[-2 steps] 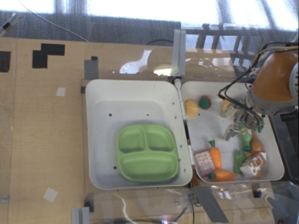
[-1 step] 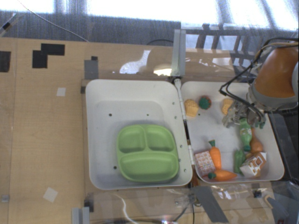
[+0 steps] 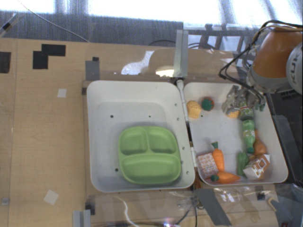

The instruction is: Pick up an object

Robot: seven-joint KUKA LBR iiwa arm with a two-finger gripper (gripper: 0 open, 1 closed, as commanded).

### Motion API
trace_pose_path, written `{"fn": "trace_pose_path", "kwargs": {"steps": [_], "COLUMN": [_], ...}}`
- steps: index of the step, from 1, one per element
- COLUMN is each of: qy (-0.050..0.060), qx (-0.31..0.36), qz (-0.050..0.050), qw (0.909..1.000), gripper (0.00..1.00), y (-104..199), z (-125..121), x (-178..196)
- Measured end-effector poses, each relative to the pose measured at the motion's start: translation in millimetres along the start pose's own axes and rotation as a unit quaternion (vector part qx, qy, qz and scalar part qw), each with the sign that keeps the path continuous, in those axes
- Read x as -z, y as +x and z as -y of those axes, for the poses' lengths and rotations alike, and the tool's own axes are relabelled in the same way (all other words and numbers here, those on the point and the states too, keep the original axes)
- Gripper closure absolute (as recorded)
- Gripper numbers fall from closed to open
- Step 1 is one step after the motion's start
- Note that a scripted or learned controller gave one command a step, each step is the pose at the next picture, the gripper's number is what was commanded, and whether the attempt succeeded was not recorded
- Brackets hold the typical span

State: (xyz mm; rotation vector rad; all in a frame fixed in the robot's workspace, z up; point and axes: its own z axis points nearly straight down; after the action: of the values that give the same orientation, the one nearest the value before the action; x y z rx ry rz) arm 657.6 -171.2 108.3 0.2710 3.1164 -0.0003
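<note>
Camera view: gripper (image 3: 238, 102) sits low in the upper right of the right bin (image 3: 222, 131), over the toy food near its far wall; can't tell its state. Carrots (image 3: 218, 159), a yellow ball (image 3: 194, 109) and small cartons (image 3: 258, 167) lie in that bin. Left bin (image 3: 102, 108) holds a green divided plate (image 3: 149, 154), lower centre.

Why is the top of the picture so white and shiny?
In the camera view, bright light washes out the top strip, and a glare patch shines on the bench just behind the left bin. The gripper looks blurry and hard to make out, while the green plate is evenly lit and clear.
</note>
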Motion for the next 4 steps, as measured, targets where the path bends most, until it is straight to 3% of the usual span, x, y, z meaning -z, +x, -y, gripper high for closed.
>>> {"fn": "trace_pose_path", "kwargs": {"steps": [1, 2, 3, 4], "qy": [0.000, -0.002, 0.000, -0.001], "qx": [-0.036, 0.018, 0.178, 0.200], "qz": [0.006, -0.002, 0.001, -0.001], "qw": [0.9993, 0.9998, 0.9841, 0.9797], "gripper": [1.00, 1.00, 1.00, 1.00], "y": [14.7, 33.7, 3.3, 72.6], "z": [-23.0, -104.7, -77.6, -41.4], "x": [115.9, 107.6, 158.6, -6.4]}}
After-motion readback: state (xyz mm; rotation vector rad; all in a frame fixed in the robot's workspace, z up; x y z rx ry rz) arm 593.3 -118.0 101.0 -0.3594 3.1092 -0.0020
